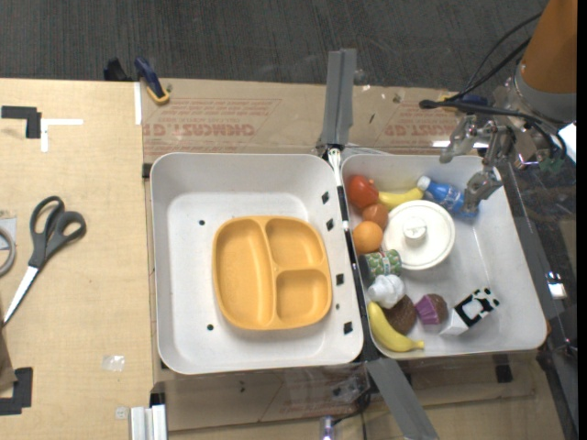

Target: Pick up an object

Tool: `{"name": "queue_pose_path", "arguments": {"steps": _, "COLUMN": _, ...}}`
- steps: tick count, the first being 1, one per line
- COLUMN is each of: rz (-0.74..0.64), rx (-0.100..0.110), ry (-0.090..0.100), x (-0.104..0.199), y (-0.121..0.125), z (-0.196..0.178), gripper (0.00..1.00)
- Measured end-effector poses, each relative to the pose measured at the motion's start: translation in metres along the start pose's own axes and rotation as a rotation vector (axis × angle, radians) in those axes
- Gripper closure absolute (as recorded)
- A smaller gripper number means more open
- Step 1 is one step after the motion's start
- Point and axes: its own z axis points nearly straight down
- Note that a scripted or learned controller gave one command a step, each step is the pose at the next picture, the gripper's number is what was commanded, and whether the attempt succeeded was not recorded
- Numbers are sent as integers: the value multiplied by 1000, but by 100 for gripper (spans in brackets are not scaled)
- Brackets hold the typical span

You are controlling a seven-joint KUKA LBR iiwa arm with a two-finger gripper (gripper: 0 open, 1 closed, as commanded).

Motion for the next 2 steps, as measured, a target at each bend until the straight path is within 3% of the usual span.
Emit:
{"name": "queue_pose_path", "arguments": {"steps": 1, "rz": -10, "rx": 1, "ry": -6, "x": -11, "y": -44, "z": 147, "gripper": 0}}
{"name": "queue_pose_path", "arguments": {"steps": 2, "rz": -24, "rx": 2, "ry": -5, "x": -14, "y": -7, "z": 158, "gripper": 0}}
